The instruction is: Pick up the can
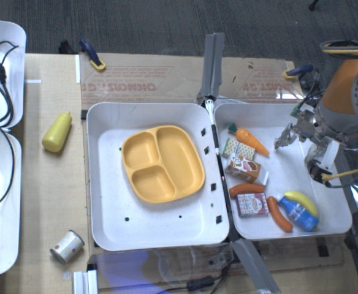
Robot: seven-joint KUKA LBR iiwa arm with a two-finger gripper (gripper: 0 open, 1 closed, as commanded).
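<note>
Outside both bins, at the bench's near-left corner, the can (67, 246) lies on its side on the bare wood — silver, with a red-marked label, just off the left bin's (99, 182) lower-left corner. Nothing touches it, and nothing crowds it.

The gripper (287, 138) hangs over the right bin (332, 225), near that bin's far wall and just right of the carrot (252, 141). Its fingers look slightly apart with nothing between them, though they are small and thin at this slant. So the job is judged barely begun: the arm sits at the opposite side of the scene from its target.

To do the reach well, the arm should lift clear of the bin walls, cross over the left bin, and come down with the fingers set across the can's round body, not along its length. A lying can may roll when nudged, so both fingers ought to meet it together.

The left bin holds one thing — a yellow divided plate (163, 163) with three compartments, all bare. The right bin is busy: the carrot, a small green-and-white carton (231, 147), a brown snack box (244, 169), two sausages (247, 189), a pink packet (251, 204), a banana (302, 200) and a blue bottle (300, 214). A mustard-yellow bottle (57, 132) lies on the bench left of the bins.
</note>
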